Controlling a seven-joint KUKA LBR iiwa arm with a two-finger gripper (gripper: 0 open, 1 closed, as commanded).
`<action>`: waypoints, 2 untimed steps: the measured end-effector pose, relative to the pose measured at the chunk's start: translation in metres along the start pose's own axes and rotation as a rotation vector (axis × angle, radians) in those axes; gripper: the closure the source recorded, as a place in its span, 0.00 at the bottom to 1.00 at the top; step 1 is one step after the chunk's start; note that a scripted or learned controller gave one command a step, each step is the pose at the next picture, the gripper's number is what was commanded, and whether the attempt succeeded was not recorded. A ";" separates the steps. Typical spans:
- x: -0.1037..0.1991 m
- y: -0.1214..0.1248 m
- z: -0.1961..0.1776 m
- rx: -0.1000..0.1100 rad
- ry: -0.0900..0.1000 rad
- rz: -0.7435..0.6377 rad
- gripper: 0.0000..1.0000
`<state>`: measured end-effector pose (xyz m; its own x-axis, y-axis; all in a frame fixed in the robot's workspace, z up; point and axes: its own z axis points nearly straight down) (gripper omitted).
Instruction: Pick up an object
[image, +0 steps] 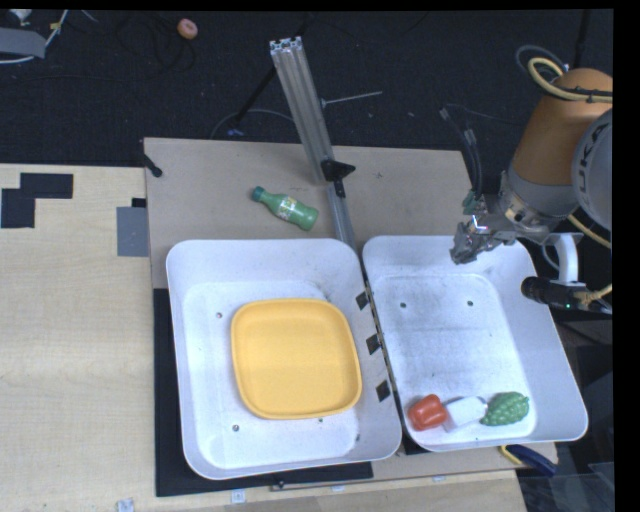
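Plate (296, 358) in left bin (190, 270), three toys in right bin (545, 330)

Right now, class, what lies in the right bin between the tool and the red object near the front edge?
In the camera view, the stretch between the tool and the red object is bare white right bin floor.

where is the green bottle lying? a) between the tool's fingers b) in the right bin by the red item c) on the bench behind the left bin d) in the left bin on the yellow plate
c, the bottle lies on its side on the bare bench just beyond the far rim of the left bin, apart from the yellow plate and from the tool.
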<state>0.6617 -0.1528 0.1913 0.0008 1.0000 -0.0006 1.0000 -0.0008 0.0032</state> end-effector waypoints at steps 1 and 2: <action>-0.006 0.001 -0.044 0.001 0.000 -0.002 1.00; 0.045 -0.008 -0.034 0.004 0.002 -0.004 1.00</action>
<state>0.6539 -0.1073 0.2253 -0.0033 1.0000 0.0012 1.0000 0.0033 -0.0008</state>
